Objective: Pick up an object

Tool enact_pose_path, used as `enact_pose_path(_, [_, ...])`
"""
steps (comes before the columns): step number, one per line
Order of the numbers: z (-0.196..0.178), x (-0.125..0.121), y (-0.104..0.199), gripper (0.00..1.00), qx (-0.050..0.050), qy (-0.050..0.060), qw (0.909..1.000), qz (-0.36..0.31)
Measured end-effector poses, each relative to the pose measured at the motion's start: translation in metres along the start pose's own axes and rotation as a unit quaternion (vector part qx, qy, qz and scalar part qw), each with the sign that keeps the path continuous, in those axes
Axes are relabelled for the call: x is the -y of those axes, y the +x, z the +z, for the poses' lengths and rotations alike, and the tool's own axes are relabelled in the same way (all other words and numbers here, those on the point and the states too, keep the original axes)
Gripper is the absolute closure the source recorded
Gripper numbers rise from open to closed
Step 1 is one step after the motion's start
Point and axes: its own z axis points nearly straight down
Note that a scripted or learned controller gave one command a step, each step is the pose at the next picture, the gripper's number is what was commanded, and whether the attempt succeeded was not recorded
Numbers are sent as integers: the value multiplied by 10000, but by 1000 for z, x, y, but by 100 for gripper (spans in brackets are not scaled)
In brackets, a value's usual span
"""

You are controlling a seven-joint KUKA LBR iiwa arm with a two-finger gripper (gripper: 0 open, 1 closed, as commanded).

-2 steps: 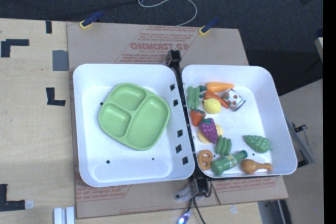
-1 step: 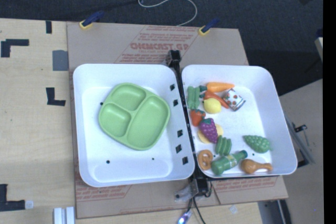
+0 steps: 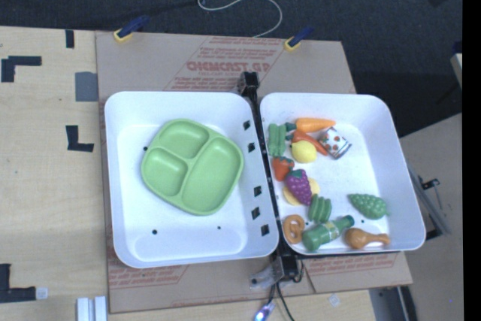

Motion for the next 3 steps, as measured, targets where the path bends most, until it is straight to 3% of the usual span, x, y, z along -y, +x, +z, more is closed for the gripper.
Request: enact_pose_path(3, [-30, -3, 2, 100, 17, -14, 10000, -23])
